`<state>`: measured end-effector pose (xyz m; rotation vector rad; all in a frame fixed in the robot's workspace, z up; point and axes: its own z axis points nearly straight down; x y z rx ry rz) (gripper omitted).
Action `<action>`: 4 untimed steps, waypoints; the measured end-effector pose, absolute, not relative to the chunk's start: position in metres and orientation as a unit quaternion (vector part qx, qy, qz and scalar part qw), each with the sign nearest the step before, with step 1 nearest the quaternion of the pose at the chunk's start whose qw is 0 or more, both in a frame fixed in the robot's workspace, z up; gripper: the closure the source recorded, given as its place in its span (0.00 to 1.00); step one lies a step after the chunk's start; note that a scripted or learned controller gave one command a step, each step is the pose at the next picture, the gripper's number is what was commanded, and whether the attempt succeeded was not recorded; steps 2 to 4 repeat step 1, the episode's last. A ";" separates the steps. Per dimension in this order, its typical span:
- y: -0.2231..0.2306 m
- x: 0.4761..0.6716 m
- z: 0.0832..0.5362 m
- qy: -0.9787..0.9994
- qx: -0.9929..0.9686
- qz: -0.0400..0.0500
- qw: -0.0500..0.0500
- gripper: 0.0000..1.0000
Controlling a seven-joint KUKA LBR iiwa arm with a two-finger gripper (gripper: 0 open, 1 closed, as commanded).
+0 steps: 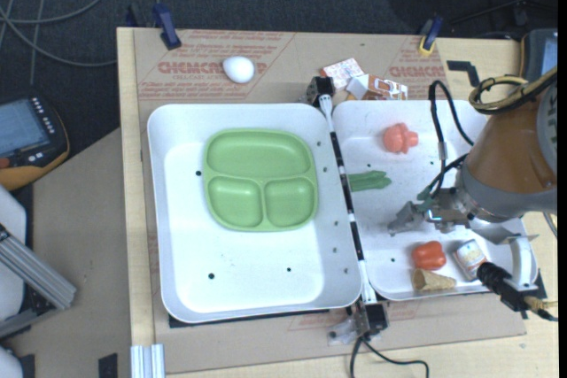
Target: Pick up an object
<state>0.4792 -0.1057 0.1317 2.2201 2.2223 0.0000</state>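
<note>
In the right bin (403, 279) lie several small objects. A pink-red lumpy piece (400, 137) rests near the back, and a green pod-shaped piece (368, 181) lies by the left wall. A red-orange piece (429, 255), a tan wedge (433, 281) and a small packet (469, 257) cluster at the front. My gripper (403, 220) hangs over the bin's middle, left of the wrist, just above and left of the red-orange piece. Its fingers stand slightly apart with nothing between them.
The left bin (177, 190) holds a green divided tray (260, 179). A white egg-shaped object (237, 68) and some small packets (359, 84) lie on the bench behind the bins. Blue clamps (166, 25) hold the board's back edge. Cables trail near the arm.
</note>
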 end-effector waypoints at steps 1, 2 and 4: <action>-0.144 0.478 0.084 0.707 0.707 -0.001 -0.001 0.00; -0.144 0.478 0.084 0.707 0.707 -0.001 -0.001 0.00; -0.144 0.478 0.084 0.707 0.707 -0.001 -0.001 0.00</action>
